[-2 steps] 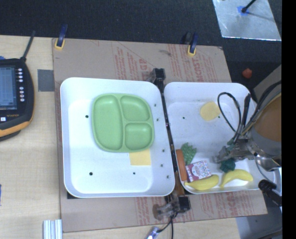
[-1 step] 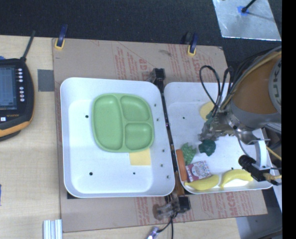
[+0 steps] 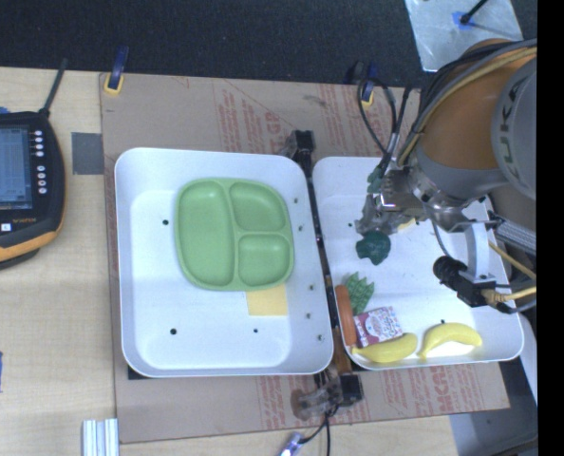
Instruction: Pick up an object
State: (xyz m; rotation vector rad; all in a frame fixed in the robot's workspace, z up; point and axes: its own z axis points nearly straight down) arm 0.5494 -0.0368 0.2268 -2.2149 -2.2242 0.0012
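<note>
A dark green object (image 3: 373,247) sits just below the hand (image 3: 377,218), touching its tips. Whether the hand grips it, I cannot tell. Two bananas (image 3: 388,350) lie farther below.

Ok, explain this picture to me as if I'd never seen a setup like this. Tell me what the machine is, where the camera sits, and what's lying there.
One camera looks down at a slant on a bench with two shallow white bins. The grey and orange machine on the right is a robot arm. Its tool hangs over the right bin, just above a dark green object; I cannot tell whether it grips anything. Nearer the front of that bin lie a leafy green piece, a small red packet and two yellow bananas. The left bin holds a green divided plate and a yellow square. The device at far left looks like a handheld control screen.
</note>
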